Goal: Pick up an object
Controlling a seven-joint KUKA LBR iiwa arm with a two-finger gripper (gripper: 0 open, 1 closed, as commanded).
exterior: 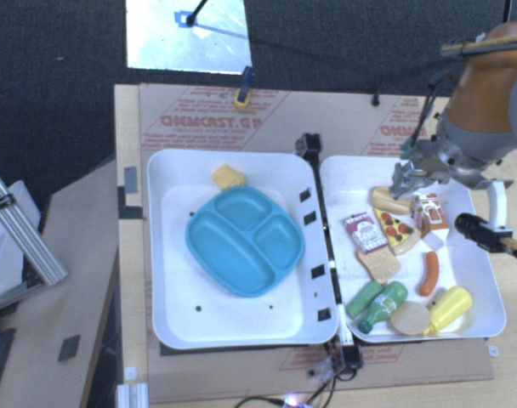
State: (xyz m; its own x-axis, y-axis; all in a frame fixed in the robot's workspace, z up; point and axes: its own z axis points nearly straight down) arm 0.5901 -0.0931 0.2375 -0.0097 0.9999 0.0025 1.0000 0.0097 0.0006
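The right bin [488, 253] holds a heap of toy food. In it lie a tan bun [386, 201], a pizza slice [400, 230], an orange and white carton [429, 213], a maroon carton [365, 232], a slice of toast [379, 264], a red sausage [428, 273], two green pieces [373, 303], a round bread [409, 319] and a yellow bottle [448, 308]. My gripper [406, 178] hangs over the bin's far side, just above the bun and left of the orange carton. I see nothing held in it.
The left bin [169, 313] contains a blue divided plate [244, 240] and a small yellow block [229, 177] at its far edge. A black divider [320, 236] runs between the bins. A black fixture [484, 230] juts over the right bin's right rim.
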